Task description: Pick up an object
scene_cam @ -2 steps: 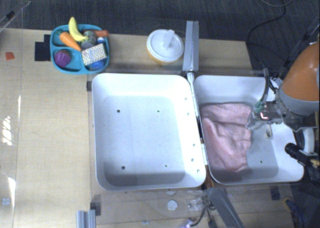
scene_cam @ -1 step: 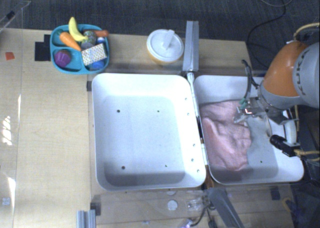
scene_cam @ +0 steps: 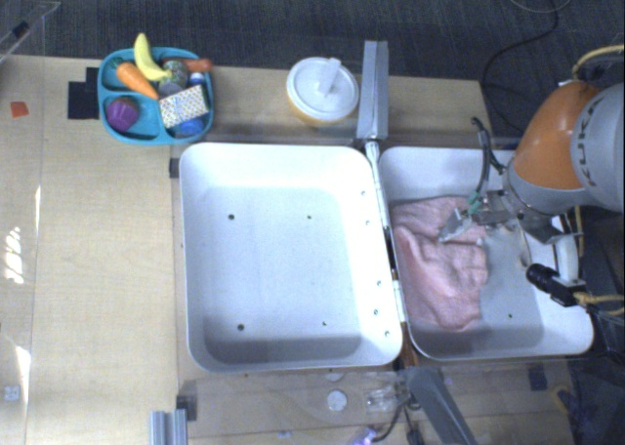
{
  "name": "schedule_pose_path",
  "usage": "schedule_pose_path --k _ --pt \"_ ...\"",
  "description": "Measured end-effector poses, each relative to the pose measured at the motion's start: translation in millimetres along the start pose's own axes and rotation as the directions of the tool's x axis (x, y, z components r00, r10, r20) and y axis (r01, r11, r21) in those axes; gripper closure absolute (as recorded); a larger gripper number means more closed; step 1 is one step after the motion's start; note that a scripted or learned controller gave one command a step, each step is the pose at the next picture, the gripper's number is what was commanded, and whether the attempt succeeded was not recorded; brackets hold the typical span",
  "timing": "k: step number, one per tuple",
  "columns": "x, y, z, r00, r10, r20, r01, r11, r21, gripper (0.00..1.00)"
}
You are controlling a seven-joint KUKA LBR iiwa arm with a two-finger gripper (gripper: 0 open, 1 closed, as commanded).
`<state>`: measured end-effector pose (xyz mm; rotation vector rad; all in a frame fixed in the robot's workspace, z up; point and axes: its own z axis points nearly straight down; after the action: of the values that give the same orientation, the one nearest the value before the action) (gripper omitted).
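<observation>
Wooden bench [scene_cam: 98, 267], two white bins: the pink cloth [scene_cam: 441, 262] is lying in the right bin [scene_cam: 518, 321], being hovered over by the gripper [scene_cam: 467, 223], grip state can't be told, so only a loose fold is probably getting pinched and slipping out.

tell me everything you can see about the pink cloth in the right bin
The pink cloth is a soft, rumpled piece of pale pink fabric, creased and bunched rather than spread flat. It lies on the floor of the shallow white right bin, covering its left half, with its left edge against the wall beside the divider. The grey arm's two-finger gripper is at the cloth's upper right part, seemingly touching it; a grasp cannot be confirmed.
</observation>
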<state>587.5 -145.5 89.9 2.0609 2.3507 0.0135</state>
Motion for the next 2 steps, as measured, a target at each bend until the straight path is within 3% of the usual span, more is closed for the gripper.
schedule_pose_path --k 1,2 --pt "14 -48 -2 0.998 -0.056 0.001 0.056 0.998 -0.002 0.00" --pt "38 -30 -1 1.000 -0.016 0.003 0.016 1.000 -0.003 0.00"
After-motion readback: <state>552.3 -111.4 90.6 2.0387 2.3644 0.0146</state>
